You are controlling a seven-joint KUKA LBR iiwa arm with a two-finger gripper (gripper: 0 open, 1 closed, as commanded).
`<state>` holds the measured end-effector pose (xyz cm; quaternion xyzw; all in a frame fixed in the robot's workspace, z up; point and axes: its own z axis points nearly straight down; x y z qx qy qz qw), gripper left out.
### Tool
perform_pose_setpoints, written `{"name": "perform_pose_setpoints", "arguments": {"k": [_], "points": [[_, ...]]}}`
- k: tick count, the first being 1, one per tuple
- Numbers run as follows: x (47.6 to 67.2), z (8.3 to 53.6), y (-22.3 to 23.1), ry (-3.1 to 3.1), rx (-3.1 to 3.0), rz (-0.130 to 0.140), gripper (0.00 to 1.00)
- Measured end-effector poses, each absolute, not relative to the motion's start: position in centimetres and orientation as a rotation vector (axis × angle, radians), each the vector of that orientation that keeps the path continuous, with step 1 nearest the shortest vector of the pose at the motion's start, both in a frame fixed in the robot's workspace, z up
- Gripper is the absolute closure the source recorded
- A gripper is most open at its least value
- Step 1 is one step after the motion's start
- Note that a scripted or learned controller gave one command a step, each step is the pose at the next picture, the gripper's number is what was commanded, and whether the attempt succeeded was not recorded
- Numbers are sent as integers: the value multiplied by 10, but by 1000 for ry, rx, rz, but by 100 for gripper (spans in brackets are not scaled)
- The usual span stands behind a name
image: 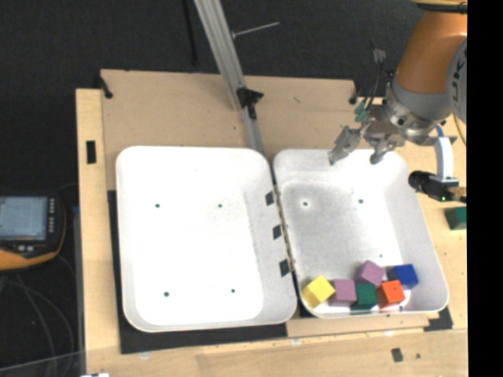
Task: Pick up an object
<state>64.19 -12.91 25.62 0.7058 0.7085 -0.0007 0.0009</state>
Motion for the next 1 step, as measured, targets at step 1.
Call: {"name": "perform_pose_setpoints", "arguments": {"k": [1], "points": [[680,159,-90,2229,2220,-6,0]]}}
